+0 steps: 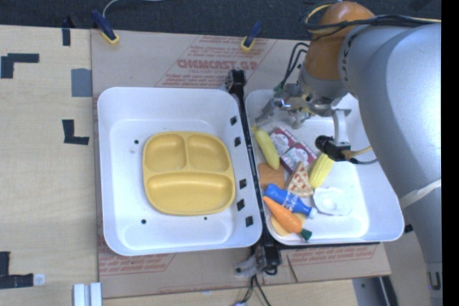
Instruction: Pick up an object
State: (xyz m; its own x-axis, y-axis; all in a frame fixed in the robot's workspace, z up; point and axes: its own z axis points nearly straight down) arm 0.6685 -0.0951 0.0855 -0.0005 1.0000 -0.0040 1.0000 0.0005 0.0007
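Note:
The right bin (373, 222) holds a pile of toy food. In it lie a yellow banana-like piece (266, 147), a red and white packet (292, 151), a corn cob (320, 170), a pizza slice (300, 182), an orange round piece (270, 175), a blue tube (287, 198), a carrot (283, 218) and a white cup (332, 201). My gripper (285, 104) hangs over the far left part of this bin, just beyond the banana-like piece and the packet. I see nothing held in it.
The left bin (118, 154) holds a yellow divided plate (189, 173). A black divider (244, 154) runs between the two bins. The arm's grey body (401, 104) covers the right bin's far right side. Cardboard and a wooden bench surround the bins.

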